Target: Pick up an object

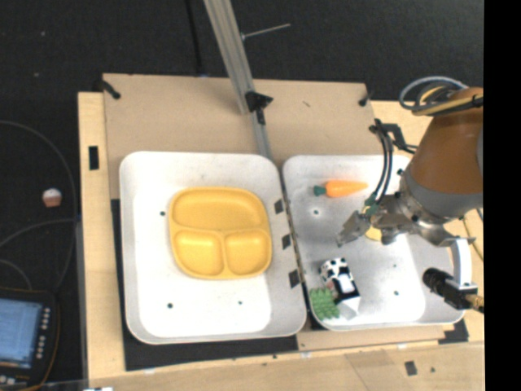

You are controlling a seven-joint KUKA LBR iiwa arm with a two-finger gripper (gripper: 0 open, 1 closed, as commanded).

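Camera view: two shallow white bins sit side by side on a tan bench, both with rounded corners and a matte, lightly speckled floor. Left bin (146, 300) holds a yellow plastic divided plate (220, 231), rounded-rectangle shape, smooth, one long compartment at the far side and two smaller ones at the near side; it lies flat, roughly mid-bin. Right bin (407, 300) holds three items. Toy carrot (342, 189), orange tapered body with a green stub at its left end, lies on its side near the far wall, tip pointing right. Black-and-white cow-patterned block (338, 277) sits near the front-left corner, just beside a green bumpy brick-like piece (324, 303), with a small white-and-dark piece touching them on the right; exact contact between the cow block and the green piece is hard to tell. Small yellow object (373, 234) is partly hidden under the wrist hardware, shape unclear. Arm comes in from the right, grey housing with a glossy orange band, cables looped above. Gripper (355, 227) hangs over the middle of the right bin, between the carrot and the cow block, fingers spread apart with nothing between them, metal tips angled down-left. A slanted aluminium rail (232, 43) crosses the far side of the bench.
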